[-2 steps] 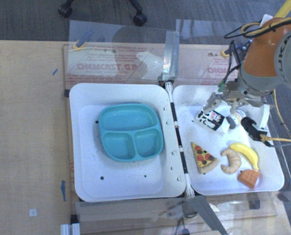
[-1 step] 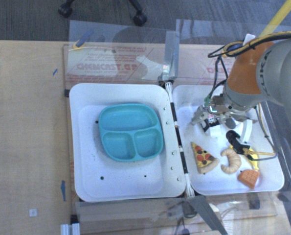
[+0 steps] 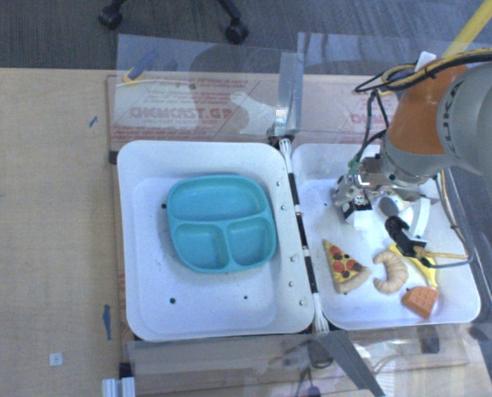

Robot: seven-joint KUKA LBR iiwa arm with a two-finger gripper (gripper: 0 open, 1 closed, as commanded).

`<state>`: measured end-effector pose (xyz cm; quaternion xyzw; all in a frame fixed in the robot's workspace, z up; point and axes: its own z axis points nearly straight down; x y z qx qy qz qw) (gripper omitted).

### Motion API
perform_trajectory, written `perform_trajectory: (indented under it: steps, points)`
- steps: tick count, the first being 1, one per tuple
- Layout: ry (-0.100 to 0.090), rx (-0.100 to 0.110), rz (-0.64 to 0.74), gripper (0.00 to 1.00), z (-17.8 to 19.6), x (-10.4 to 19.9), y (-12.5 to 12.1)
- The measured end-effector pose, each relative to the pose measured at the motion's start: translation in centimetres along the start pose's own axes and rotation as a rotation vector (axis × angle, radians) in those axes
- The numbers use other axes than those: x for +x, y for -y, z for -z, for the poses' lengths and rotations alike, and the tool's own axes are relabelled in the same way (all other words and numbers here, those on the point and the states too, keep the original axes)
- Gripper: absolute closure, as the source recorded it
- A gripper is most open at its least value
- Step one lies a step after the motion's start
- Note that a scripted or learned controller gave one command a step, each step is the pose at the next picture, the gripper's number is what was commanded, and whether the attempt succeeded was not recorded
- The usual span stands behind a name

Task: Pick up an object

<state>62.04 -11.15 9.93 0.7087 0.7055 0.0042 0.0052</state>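
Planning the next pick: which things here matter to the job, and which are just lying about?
Job: claw; toy pizza slice; toy croissant; orange toy wedge; right bin.
Lying about: teal divided plate; left bin; chair base.

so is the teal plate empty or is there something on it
Empty: all three compartments of the teal plate are bare. The pizza slice and croissant lie in the other bin.

Robotics laboratory: a grey industrial arm (image 3: 448, 118) with an orange band, two white bins (image 3: 136, 246) side by side on a wooden counter (image 3: 39, 222); well beyond the gripper (image 3: 355, 197), a wheeled office-chair base (image 3: 179, 2) on grey carpet (image 3: 353, 7).
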Motion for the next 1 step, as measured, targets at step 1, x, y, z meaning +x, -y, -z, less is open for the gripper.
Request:
perform_trajectory:
  steps: [1]
  points:
    - [-0.001, 0.012, 0.009, 1.00, 13.21, 6.42, -2.00]
